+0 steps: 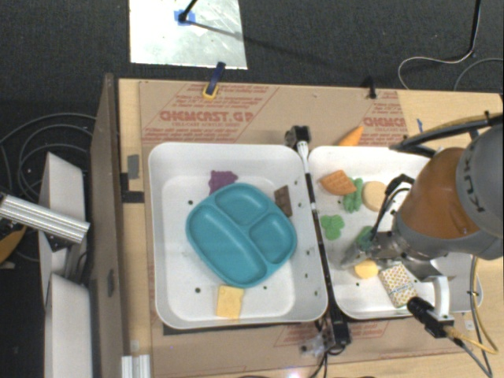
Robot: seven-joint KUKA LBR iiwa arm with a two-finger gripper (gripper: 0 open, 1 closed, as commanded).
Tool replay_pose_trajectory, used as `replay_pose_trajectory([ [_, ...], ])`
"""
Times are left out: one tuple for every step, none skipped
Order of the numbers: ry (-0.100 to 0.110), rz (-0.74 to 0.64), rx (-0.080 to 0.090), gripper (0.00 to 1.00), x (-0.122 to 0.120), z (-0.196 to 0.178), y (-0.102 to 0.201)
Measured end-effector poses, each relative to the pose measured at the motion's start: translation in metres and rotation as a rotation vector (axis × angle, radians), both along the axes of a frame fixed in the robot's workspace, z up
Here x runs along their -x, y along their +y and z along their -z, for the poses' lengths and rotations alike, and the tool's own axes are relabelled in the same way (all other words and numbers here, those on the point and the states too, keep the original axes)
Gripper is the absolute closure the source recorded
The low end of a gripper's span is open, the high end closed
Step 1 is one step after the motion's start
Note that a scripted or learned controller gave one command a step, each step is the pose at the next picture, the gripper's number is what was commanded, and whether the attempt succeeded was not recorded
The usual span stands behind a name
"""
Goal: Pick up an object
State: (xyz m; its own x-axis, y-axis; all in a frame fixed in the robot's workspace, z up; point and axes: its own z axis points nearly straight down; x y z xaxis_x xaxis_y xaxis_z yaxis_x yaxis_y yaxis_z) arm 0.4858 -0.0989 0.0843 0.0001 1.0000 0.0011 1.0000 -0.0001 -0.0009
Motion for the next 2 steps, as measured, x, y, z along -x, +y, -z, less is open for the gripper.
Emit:
replay_pose_trajectory([
  [-0.005,-0.002,0.001,1.00,-0.002,-0.011,0.000],
  [-0.015,-0.013,0.001,1.00,-0.072,-0.106,0.058],
])
